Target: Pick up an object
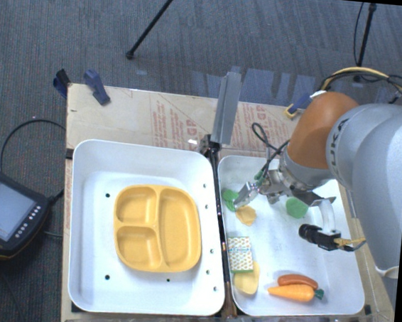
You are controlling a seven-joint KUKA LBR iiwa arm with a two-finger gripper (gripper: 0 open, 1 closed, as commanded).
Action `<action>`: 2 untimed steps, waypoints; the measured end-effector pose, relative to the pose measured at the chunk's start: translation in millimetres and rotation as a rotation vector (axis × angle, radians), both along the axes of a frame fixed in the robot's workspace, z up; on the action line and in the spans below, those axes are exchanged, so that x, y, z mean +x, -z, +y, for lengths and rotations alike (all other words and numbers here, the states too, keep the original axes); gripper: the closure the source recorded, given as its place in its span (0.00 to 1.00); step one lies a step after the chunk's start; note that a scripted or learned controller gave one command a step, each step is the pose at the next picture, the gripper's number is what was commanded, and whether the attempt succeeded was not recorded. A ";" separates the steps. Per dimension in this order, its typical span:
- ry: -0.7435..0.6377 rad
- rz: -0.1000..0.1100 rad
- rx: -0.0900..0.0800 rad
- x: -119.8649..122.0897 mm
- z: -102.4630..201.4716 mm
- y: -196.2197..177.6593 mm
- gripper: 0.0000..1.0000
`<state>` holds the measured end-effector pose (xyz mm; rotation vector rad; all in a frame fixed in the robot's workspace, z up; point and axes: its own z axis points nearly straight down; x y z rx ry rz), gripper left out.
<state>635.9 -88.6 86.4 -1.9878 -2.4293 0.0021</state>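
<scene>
The arm bends down from the right into the right bin [347, 297], its tool [249, 195] low over a yellow piece [246, 215]; grip state, I cannot tell.

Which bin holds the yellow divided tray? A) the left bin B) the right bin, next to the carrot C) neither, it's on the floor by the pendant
A: the yellow divided tray lies flat in the left bin, while the carrot and other small items sit in the right bin.
</scene>
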 end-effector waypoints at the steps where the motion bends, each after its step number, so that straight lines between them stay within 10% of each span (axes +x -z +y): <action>1: 0.104 0.003 0.000 -84.1 -0.9 0.0 0.00; 2: 0.153 -0.001 -0.001 -21.7 -13.3 -0.5 0.00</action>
